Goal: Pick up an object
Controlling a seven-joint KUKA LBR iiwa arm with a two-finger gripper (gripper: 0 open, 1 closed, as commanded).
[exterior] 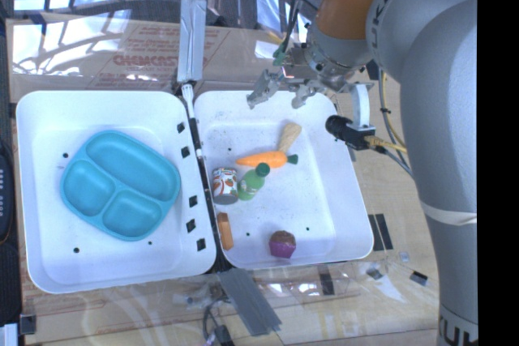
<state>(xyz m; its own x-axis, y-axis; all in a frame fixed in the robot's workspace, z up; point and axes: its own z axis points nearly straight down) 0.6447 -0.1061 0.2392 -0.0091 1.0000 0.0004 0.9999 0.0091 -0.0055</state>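
Note:
My gripper hangs over the far edge of the right bin, its two grey fingers spread apart with nothing between them. Below it in the bin lie a tan wooden piece and an orange carrot with a green tip. A small can and a green bottle sit side by side near the bin's left wall. An orange stick lies at the front left and a purple cupcake stands near the front edge.
The left bin holds a blue divided plate. A black-clipped divider runs between the bins. Cardboard lies behind the bins. The arm's grey body fills the right side.

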